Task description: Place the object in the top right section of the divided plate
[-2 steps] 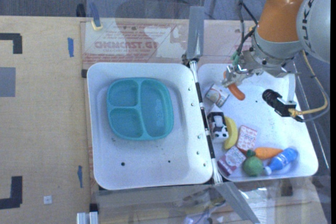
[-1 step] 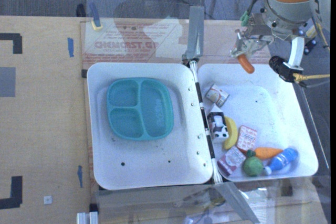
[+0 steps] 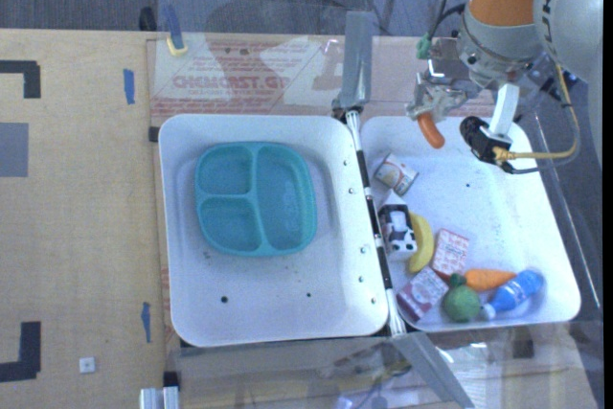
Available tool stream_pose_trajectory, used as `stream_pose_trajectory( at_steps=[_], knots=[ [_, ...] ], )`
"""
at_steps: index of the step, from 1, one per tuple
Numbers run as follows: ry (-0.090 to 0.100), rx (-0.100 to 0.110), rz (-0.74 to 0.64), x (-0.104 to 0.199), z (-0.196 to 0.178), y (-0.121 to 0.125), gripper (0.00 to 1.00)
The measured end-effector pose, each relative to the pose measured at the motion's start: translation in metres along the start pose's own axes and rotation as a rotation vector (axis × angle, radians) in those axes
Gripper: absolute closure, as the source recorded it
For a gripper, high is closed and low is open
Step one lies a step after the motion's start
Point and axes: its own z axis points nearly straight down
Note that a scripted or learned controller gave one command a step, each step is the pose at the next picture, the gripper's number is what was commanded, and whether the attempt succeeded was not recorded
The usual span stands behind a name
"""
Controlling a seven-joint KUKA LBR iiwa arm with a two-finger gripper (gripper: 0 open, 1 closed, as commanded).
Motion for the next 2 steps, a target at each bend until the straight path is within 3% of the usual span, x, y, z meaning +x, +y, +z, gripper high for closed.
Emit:
stream_pose_trajectory(
  at_steps=[1, 2],
  knots=[
    [0.0, -0.003, -0.465, 0.065, 0.056, 0.002, 1.0],
    [0.0, -0.003, -0.659, 0.162, 0.113, -0.01, 1.0]
  ],
)
